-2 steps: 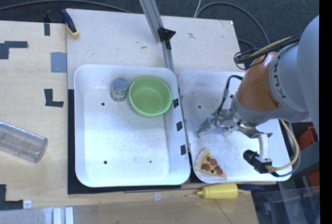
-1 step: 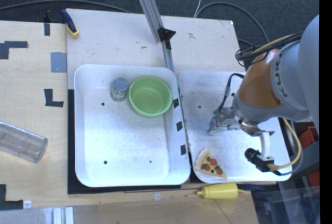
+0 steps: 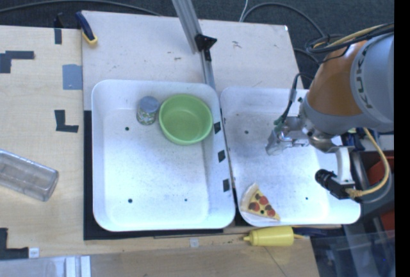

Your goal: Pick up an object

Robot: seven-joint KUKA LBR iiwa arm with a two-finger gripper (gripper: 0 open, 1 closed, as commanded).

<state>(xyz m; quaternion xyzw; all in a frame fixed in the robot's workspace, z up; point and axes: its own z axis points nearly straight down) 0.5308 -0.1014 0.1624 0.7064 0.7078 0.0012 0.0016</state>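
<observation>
A pale surface (image 3: 38, 77) is seen carrying two white bins. In the left bin (image 3: 154, 205), a green bowl (image 3: 186, 118) is set at upper centre, touching a small grey can (image 3: 147, 110) on its left. The right bin (image 3: 295, 205) is entered by the arm from the frame's right; its end effector (image 3: 277, 144) is lowered at mid-bin, grip state impossible to tell. A pizza slice (image 3: 259, 202) lies at that bin's lower left corner, well apart from the end effector. A yellow bottle (image 3: 272, 236) lies just below the bin.

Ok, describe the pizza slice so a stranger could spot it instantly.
Start at the right bin, the one under the arm. Go to its near left corner: the pizza slice lies flat there, a yellow wedge with red spots. The yellow bottle nearby lies outside the bin's rim.
</observation>
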